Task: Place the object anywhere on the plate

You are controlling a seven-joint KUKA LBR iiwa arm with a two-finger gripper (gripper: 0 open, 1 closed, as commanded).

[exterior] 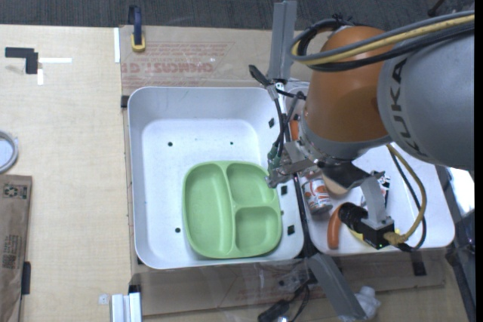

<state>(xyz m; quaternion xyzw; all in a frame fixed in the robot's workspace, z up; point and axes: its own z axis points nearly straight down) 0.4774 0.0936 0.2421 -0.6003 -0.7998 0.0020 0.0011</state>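
The arm's orange band (343,90) loomed nearest, hiding my gripper (313,173) so I couldn't tell its state, with the can (316,192) just below it in the right bin (430,234) and the green plate (230,209) to its left.

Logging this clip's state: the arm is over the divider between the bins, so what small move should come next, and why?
Probably a short shift left, toward the green divided plate in the left bin. The arm's wrist hangs over the divider, beside the plate's right rim, with a small can just under it in the right bin. Whether anything is gripped is hidden, so I would confirm that before any release.
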